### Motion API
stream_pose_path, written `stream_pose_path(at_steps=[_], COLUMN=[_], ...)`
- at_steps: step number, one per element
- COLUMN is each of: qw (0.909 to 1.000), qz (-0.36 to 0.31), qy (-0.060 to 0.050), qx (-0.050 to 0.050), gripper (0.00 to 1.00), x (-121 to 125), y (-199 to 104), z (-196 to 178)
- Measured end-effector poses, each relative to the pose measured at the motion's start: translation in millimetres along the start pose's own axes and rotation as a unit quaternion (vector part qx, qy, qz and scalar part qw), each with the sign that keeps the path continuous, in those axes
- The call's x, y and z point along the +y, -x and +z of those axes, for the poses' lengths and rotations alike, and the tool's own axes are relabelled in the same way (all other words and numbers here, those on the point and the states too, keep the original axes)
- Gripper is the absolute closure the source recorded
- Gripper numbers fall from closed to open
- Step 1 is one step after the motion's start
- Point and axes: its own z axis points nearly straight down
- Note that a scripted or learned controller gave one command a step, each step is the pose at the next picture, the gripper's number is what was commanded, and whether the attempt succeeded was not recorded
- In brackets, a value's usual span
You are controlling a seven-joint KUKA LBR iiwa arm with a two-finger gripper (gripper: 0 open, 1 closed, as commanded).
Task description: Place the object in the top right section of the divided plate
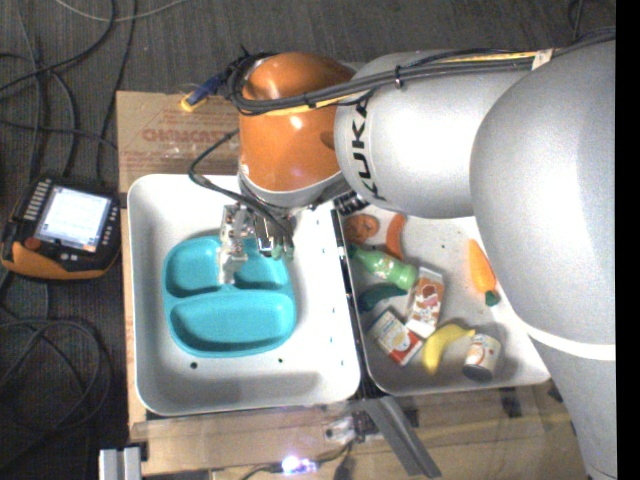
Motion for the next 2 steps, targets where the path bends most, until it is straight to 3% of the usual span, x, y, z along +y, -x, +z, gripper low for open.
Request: stream_pose_path(at_steps=[1,2], qw=[0.9523,0.9522], qz=[-0.305,-0.305], qy=[0.001,0.002], qx=[-0.002,-0.002], gripper=[1.0,0.0], x=[-45.9,-45.8], y=[-14.1,-14.2], z=[-70.3,-70.1])
